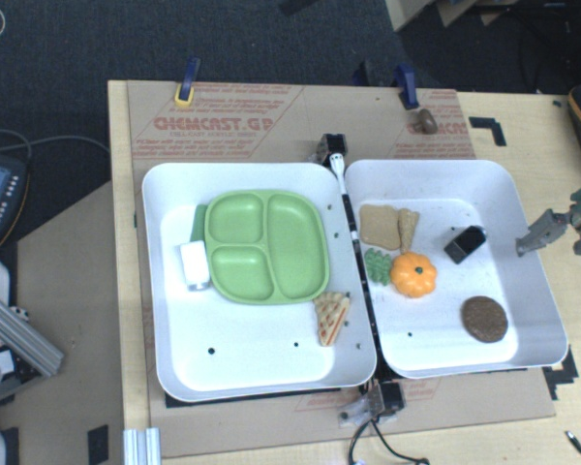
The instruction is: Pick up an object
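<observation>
The right bin (523, 201) holds an orange pumpkin-like toy (413, 275), two tan toast slices (387, 227), a small green leafy piece (377, 264), a black block (464, 244) and a round brown patty (485, 319). In the left bin (174, 337) lie a green divided plate (267, 245), a white block (195, 264) on the plate's left and a sandwich wedge (331, 318). My gripper (545, 232) pokes in over the right bin's right rim, to the right of the black block and apart from it. Nothing shows held in it.
The bins stand side by side on a cardboard-covered bench (271, 114). Blue clamps (187, 83) (406, 86) grip the bench's far edge. A black divider clip (333, 149) sits between the bins at the back. Cables hang at the front edge (378, 419).
</observation>
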Controlling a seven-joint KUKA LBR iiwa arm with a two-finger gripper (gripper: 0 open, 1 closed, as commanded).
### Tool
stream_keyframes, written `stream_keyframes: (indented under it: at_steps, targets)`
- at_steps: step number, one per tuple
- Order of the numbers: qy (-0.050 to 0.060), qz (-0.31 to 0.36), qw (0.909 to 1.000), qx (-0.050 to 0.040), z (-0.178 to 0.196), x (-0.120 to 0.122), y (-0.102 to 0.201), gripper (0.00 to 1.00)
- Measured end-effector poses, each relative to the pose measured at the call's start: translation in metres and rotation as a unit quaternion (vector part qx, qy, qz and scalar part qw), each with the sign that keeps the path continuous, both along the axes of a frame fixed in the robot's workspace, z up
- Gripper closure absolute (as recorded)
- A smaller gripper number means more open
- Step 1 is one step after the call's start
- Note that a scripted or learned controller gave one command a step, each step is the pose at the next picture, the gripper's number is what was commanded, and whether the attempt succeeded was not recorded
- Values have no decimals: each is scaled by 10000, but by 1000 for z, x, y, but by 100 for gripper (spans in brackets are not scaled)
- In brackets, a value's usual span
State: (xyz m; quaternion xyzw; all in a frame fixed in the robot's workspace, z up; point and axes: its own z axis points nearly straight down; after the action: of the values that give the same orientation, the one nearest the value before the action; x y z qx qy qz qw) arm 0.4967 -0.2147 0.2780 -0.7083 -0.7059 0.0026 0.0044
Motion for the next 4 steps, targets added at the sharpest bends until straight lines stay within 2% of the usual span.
stream_keyframes:
  at_steps: [1,4]
  targets:
    - [-51,17,10000,-16,5,2,0,0]
    - [-22,17,10000,1,-146,19,8,0]
